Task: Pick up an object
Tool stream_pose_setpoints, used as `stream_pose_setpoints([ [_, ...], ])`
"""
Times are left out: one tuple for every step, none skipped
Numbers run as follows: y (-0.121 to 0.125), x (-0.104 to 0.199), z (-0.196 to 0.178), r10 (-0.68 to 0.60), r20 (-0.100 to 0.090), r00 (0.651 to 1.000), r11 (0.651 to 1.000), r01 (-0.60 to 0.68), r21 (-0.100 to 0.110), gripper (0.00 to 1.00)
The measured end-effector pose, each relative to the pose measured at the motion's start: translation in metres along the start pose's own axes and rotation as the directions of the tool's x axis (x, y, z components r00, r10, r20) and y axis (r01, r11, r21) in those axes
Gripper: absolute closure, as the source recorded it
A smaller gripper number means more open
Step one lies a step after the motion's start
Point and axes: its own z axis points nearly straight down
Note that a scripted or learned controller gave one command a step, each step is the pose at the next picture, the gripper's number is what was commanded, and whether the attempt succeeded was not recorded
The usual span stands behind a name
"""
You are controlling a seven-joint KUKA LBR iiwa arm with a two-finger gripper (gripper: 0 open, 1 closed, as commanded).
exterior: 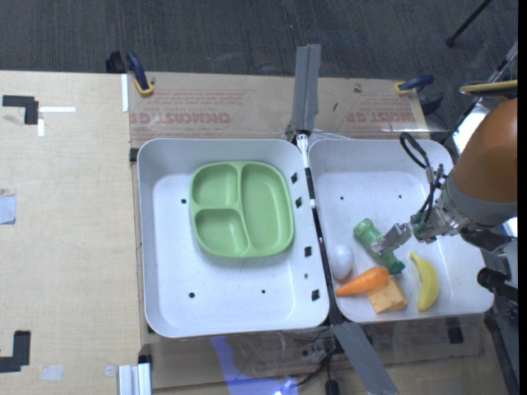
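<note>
From my remote seat, the pick is not done yet: nothing is lifted, every item lies on the bin floor. The grey two-finger gripper [394,239] reaches in from the right and sits low in the right white bin [370,159], its tip right at the green cylindrical bottle-like object [375,240], which lies tilted near the bin's middle-front. I can't tell if the gripper is apart or together; it's too small and cluttered there, and I see nothing clearly clamped. Touching or just above the green object, also can't tell. Other candidates cluster at the front of the same bin: a white egg-shaped object [340,261] by the divider, an orange plastic carrot [363,281] just beside it, a yellow-orange cheese-like wedge [386,296] touching the carrot's thick end, and a yellow plastic banana [425,281] near the right wall. The left white bin [165,245] holds a light green three-compartment plastic plate [242,208], well apart from the arm. My read: approach stage, likely targeting the green object; closing, gripping and lifting all remain. The tight clutter could spoil the grasp.
</note>
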Motion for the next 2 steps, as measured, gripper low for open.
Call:
stream_pose_setpoints([
  [-0.012,0.033,0.072,-0.038,0.000,0.999,0.999,0.038,-0.001,0.00],
  [-0.008,0.024,0.060,-0.028,0.019,0.999,0.999,0.028,-0.017,1.00],
])
